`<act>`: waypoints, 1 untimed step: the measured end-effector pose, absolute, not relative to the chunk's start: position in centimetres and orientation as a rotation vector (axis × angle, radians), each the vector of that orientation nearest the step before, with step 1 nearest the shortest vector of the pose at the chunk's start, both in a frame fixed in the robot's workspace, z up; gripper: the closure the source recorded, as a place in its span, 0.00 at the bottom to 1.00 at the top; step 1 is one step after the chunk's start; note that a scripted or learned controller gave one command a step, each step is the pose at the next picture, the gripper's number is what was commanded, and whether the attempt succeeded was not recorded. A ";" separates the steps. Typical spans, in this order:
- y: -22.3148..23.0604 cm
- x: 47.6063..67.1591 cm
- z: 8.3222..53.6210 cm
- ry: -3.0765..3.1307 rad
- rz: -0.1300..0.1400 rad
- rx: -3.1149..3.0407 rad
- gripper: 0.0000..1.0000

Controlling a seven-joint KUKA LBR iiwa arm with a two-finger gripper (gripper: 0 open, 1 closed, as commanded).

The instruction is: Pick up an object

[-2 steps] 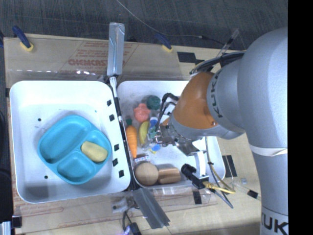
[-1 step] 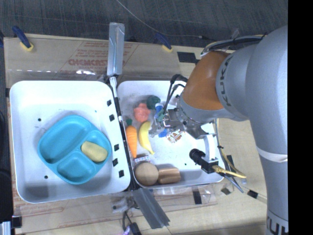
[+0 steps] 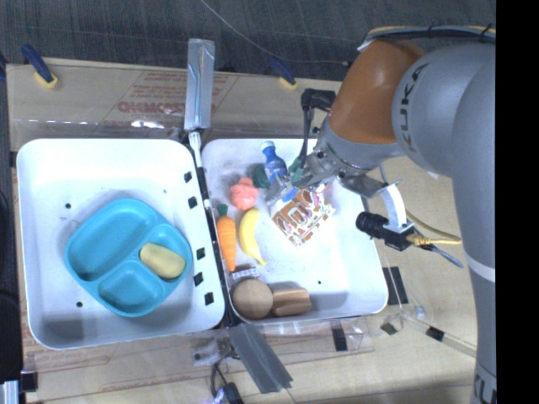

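The crinkled snack packet with red-and-white printing (image 3: 301,215) lies tilted in the right white bin (image 3: 358,268), beside the yellow banana (image 3: 250,235).

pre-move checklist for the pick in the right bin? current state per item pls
1. Gripper over the right bin: ok, it sits at the upper middle of the bin.
2. Candidate under the gripper: ok, the patterned snack packet lies just below it, the blue bottle to its left.
3. Finger state: cannot tell, the wrist hides it.
4. Object held: cannot tell, nothing visibly between the fingers.
5. Clutter near the target: not ok, the pink toy, banana and carrot crowd the left side.
6. Left bin: ok, the blue divided plate with a yellow item lies apart from the arm.
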State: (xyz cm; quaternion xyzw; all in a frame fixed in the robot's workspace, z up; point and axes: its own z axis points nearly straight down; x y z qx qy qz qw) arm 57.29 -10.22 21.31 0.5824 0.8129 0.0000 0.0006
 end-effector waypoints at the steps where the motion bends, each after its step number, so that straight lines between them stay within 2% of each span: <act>1: -7.9 56.3 20.7 2.018 -0.004 2.414 1.00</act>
